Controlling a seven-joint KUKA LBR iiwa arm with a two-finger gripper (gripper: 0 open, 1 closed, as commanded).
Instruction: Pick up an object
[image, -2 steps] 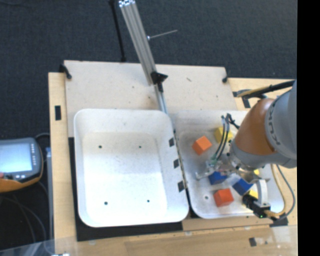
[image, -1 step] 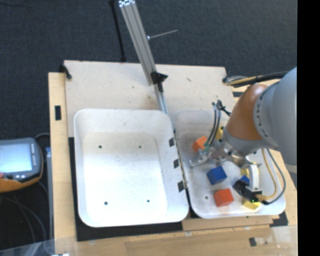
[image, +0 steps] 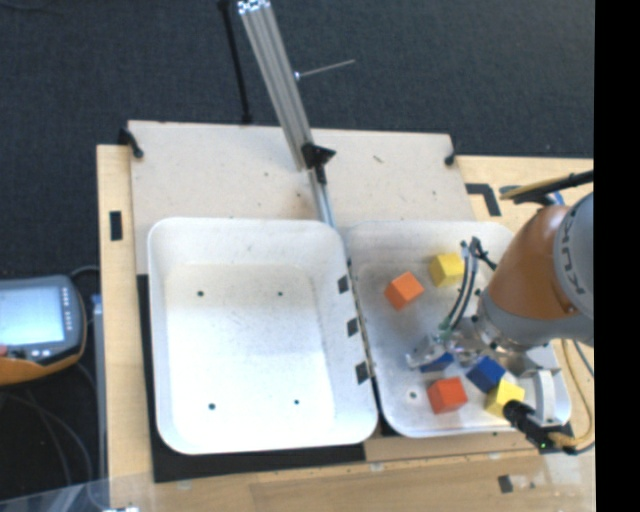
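— Five blocks in the right bin (image: 372, 300)? 
— Confirmed: orange block (image: 405, 289) and yellow block (image: 447, 267) toward its far edge; red block (image: 447, 394), blue block (image: 485, 373), second yellow block (image: 503, 393) along its near edge. 
— Gripper (image: 432, 355)? 
— Low at the red block's far side; finger state cannot be determined.

We saw the left bin (image: 250, 330) open throughout; blocks (image: 405, 289) and the arm (image: 535, 280) crowded the right bin (image: 385, 250), perhaps leaving its far-left corner free.

Even, bright overhead light, mild glare on the white bins (image: 250, 240), soft shadows, slightly blurry low-resolution picture.
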